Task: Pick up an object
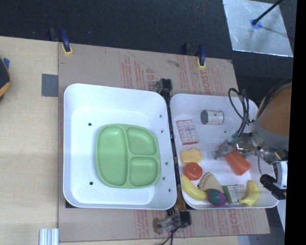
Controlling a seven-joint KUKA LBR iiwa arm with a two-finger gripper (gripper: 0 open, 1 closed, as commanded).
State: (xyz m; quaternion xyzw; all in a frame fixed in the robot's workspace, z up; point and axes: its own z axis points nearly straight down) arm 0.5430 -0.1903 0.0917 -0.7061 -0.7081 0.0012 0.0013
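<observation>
The right bin (225,104) holds several toy foods. A grey can (212,117) lies at the back, with a small red-printed packet (187,131) to its left. Lower down are a yellow corn piece (190,155), a red tomato (193,170), a banana (193,190), a wedge-shaped slice (210,181), a purple piece (217,198), a small printed box (235,192) and a second yellow piece (251,193). An orange-red block (238,163) lies near the bin's right side. My gripper (226,150) hangs low over the bin, just left of and above that block; I cannot tell whether it touches it.
The left bin (75,141) carries a green divided plate (127,155). The arm with its orange band (276,113) and black cables covers the right bin's right edge. Clamps (165,86) sit between the bins at the back and front.
</observation>
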